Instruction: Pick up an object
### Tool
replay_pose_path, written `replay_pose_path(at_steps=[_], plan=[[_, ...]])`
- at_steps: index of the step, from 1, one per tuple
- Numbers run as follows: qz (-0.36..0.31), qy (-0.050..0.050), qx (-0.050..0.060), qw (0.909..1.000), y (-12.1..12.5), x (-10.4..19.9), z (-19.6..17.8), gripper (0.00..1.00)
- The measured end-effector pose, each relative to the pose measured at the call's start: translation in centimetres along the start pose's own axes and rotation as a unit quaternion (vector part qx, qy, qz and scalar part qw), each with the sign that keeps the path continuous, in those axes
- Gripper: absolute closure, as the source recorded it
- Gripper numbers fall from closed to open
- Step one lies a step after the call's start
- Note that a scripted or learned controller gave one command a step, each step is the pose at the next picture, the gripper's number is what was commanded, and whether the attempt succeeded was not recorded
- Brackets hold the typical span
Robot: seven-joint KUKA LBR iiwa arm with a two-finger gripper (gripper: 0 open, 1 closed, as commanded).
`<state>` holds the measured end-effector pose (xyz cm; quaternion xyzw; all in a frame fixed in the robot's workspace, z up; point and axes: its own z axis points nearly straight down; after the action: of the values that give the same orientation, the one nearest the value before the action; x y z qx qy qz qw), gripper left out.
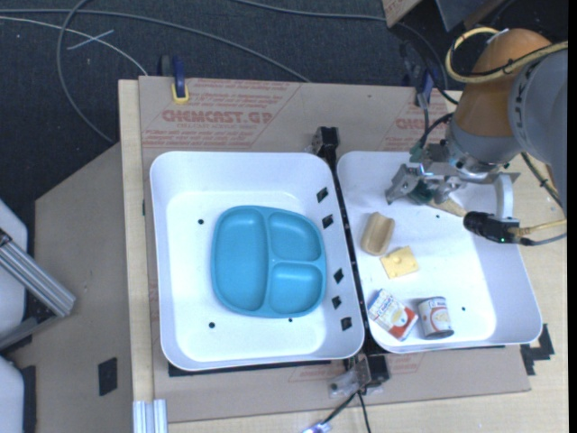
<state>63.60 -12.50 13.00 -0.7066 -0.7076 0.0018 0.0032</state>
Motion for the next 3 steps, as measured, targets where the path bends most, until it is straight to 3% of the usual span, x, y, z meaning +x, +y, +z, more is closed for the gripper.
replay_pose_path(at_steps=[1,2,3], plan=[[0.001,0.000,0.000,1.0000,-0.1,0.1,4.8,0.00],[0.001,0.000,-0.004,1.0000,0.2,0.1,3.3,1.00],[0.001,-0.001,-0.006,1.0000,-0.4,-0.1,-1.4,1.00]])
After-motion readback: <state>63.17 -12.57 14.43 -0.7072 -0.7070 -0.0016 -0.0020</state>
